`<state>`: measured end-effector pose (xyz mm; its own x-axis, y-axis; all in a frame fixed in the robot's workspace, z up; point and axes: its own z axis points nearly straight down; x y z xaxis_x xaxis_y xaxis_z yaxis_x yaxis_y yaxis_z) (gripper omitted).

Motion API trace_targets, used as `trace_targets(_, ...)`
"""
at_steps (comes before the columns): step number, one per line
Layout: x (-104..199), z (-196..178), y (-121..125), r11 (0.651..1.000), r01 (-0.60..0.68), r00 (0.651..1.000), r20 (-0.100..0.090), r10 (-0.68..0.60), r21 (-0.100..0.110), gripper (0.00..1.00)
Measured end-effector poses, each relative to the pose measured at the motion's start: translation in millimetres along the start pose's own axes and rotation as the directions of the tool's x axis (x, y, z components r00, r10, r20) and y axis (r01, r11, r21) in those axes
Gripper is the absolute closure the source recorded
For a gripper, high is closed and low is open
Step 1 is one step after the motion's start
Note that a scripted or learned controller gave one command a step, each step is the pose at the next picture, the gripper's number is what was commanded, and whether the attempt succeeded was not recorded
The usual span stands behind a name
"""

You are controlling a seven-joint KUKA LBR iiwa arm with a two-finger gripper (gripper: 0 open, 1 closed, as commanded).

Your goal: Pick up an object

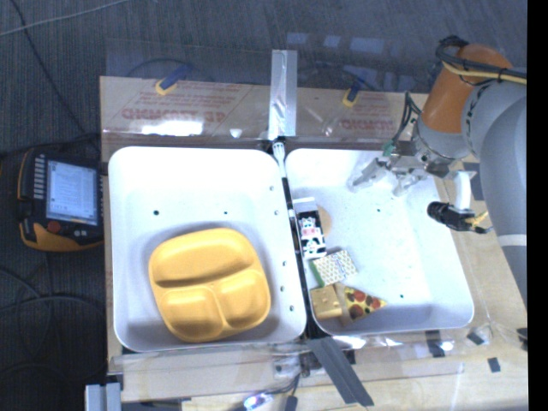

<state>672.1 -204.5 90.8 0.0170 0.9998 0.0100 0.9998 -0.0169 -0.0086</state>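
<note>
Nearest the camera, along the near edge of the right bin point(445, 306), sits a small cluster of packets: a tan box point(326, 302) against the divider, a pizza-printed card point(363, 301) just to its right, a green-checked packet point(336, 266) touching them on the far side, and a black-and-white patterned carton point(310, 229) standing along the divider beyond that. All of these crowd the bin's near left corner; the rest of its floor is bare white.

In the left bin point(137, 169) lies one thing, a yellow divided tray point(210, 282), resting flat toward the near side with its compartments facing up.

By my reading the task has barely begun. The gripper point(387, 173) hangs over the far part of the right bin, well apart from the packets, its two pale fingers point(366, 175) spread and with nothing between them. Nothing has been lifted; every object rests on a bin floor. The orange-banded arm point(454, 92) reaches in from the far right corner.

What is left is nearly everything: choosing a target, travelling toward the near left corner or across to the tray, descending, closing and raising. The packets look the likelier pick, being in the same bin, though they lie packed together and tight to the wall, which could make a clean pinch awkward. The tray is broad and may be too wide for the fingers unless taken by its rim.
</note>
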Motion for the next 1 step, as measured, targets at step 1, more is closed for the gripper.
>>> trace_targets(1, -0.8, -8.9, 2.1, 1.0, 0.003, 1.0, 0.009, -0.003, -0.015, 1.0)
